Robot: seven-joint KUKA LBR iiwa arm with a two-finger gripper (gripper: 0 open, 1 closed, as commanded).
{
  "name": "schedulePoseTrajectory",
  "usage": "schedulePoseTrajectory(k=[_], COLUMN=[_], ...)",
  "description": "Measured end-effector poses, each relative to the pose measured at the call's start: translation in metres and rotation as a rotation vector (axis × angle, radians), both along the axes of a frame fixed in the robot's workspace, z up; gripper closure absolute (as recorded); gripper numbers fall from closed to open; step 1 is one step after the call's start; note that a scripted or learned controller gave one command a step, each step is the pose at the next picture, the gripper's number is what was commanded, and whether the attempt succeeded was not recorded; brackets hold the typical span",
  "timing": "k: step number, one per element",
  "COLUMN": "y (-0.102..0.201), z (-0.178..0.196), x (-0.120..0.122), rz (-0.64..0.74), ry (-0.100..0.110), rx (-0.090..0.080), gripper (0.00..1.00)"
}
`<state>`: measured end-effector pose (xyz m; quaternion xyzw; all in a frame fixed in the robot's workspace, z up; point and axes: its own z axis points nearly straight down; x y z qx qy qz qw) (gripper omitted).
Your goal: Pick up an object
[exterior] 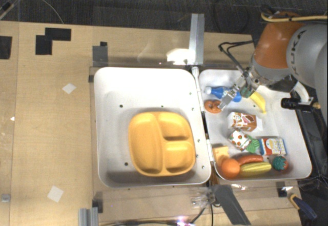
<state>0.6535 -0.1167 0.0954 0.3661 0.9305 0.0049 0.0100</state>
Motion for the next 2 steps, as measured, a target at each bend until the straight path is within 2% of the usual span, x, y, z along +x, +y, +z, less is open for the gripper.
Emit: schedulePoseTrajectory(k=[1,2], y=[-0.026,-0.065], z=[-0.002,0.000], x=[0.009,-0.007], rz=[-0.137,-0.237], ry=[0.022,0.000], rx=[0.015,0.001], gripper=[0.00,0.00])
